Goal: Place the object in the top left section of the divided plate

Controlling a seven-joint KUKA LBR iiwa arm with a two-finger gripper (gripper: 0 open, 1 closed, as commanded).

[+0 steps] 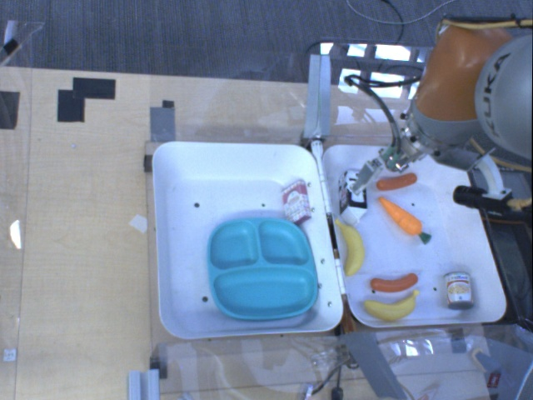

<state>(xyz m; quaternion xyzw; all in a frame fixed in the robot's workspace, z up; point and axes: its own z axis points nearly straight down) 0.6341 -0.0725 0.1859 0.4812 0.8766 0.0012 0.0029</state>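
Observation:
A blue divided plate (263, 270) lies in the left bin (179, 223), with two small sections on its far side and one long section nearest me. All three sections hold nothing. A small red and white packet (296, 201) rests just beyond the plate, close to the bin's right wall. My gripper (353, 197) hangs low over the left edge of the right bin (483, 248), just past the divider, with a small white piece (353, 217) below it. It is to the right of the packet and apart from the plate.
The right bin holds a sausage (396, 182), a carrot (401, 216), a banana (353, 248), a second sausage (394, 283), a second banana (391, 308) and a small can (457, 289). The arm (466, 82) reaches in from the upper right.

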